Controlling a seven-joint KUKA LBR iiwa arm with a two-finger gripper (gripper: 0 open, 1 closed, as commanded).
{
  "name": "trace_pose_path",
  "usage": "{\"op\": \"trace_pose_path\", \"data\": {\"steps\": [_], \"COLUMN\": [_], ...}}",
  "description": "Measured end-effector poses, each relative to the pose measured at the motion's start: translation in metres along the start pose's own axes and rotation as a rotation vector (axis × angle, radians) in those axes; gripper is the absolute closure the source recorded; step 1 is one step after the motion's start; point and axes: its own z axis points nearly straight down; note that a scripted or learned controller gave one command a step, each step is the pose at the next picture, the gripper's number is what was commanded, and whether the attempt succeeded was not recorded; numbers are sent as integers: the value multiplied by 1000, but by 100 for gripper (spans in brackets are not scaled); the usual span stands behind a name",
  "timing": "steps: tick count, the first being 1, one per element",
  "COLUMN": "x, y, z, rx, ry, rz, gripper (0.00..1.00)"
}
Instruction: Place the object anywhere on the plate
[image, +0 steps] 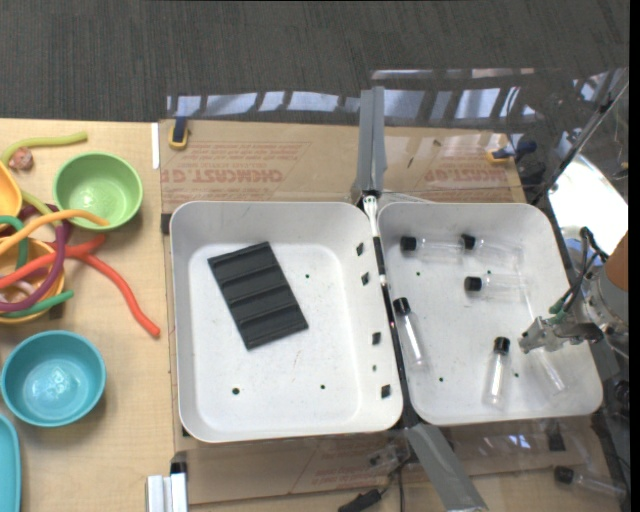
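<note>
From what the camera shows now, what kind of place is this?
Probably a robotics lab test bench: two white bins side by side on cardboard, clear vials scattered in the right one, and a robot gripper reaching in.

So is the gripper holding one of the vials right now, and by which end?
Cannot be told. The gripper sits low over the right bin, but its tip is too small and blurred to show anything held.

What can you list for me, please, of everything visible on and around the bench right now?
white bins: two, side by side, left bin, right bin
ribbed plate: one, black, left bin
clear tubes: about five, black caps, right bin, e.g.
green bowl: one, left bench
blue bowl: one, lower left
coloured cords: several, left edge
cardboard sheet: one, brown, under the bins
hand: one, right bin's right side
</note>
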Motion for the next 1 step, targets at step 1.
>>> {"op": "trace_pose_path", "data": {"steps": [1], "x": [-6], "y": [0], "z": [36], "rx": [-1], "ry": [1], "rz": [114], "gripper": [100]}}
